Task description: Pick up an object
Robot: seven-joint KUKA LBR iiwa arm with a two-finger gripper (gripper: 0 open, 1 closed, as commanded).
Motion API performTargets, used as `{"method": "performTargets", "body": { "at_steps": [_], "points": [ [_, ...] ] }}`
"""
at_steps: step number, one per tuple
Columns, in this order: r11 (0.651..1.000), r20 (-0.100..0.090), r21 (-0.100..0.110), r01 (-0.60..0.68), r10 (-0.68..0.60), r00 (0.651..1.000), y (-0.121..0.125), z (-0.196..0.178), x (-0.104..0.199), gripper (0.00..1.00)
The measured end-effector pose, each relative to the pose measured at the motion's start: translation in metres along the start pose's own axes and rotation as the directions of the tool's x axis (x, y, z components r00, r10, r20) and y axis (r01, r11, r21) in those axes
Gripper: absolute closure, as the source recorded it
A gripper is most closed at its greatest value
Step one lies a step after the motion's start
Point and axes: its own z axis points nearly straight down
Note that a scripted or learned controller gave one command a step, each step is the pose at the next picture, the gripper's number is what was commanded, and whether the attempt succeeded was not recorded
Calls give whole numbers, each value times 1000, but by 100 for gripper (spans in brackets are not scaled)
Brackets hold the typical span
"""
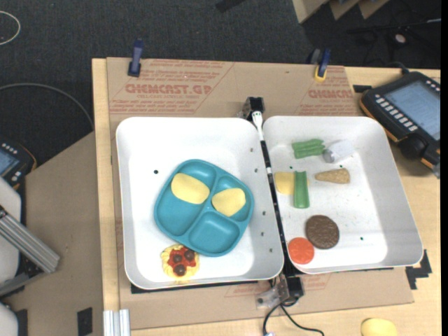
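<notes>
The right bin (392, 187) holds several small toy foods: a green piece (307, 148), a pale grey piece (338, 150), a tan wedge (333, 177), a green stick (300, 190) beside a yellow piece (283, 183), a brown disc (322, 231) and a red-orange disc (302, 250). In the left bin (136, 187) a blue divided plate (199, 224) carries two yellow pieces (187, 187) (229, 201). A yellow pastry with red berries (180, 260) lies at that bin's front edge.
Both bins sit on a cardboard sheet (210, 82) held by two clamps (135, 57) (322, 63). A black tablet-like pendant (409, 110) lies to the right. A yellow object (378, 327) rests off the board at the bottom right.
</notes>
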Motion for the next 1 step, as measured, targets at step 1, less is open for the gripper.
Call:
{"method": "performTargets", "body": {
  "at_steps": [1],
  "points": [
    [1000,5,-22,14,-14,1000,2,-78,50,100]
  ]
}}
